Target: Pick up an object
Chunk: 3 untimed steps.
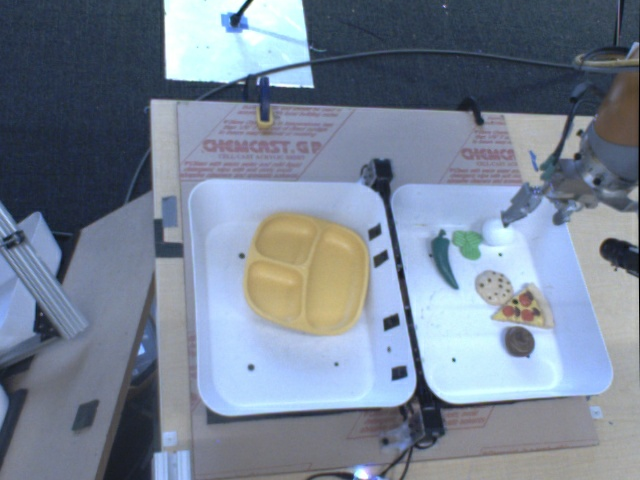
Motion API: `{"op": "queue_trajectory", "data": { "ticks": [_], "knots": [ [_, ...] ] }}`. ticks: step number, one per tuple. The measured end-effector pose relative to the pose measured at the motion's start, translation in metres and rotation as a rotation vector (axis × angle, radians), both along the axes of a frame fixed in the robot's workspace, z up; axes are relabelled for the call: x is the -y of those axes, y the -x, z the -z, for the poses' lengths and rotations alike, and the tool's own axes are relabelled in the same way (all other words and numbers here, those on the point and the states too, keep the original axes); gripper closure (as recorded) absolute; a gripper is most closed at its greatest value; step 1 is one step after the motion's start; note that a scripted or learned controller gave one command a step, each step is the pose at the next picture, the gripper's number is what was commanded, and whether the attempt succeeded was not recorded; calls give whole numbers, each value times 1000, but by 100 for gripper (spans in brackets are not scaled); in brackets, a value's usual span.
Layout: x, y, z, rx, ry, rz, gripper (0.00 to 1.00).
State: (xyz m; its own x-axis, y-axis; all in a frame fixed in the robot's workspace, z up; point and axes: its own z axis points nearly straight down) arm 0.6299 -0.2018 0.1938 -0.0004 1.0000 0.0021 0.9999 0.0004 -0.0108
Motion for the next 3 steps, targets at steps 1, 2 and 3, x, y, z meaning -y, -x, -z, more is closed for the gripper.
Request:
{"op": "queue_trajectory", "data": {
  "ticks": [1, 2, 3],
  "knots": [
    [-1, -3, -8, 13, 3, -3, 0],
    [-4, -9, 35, 10, 2, -6, 0],
    [-4, -5, 77, 9, 2, -2, 0]
  ]
}}
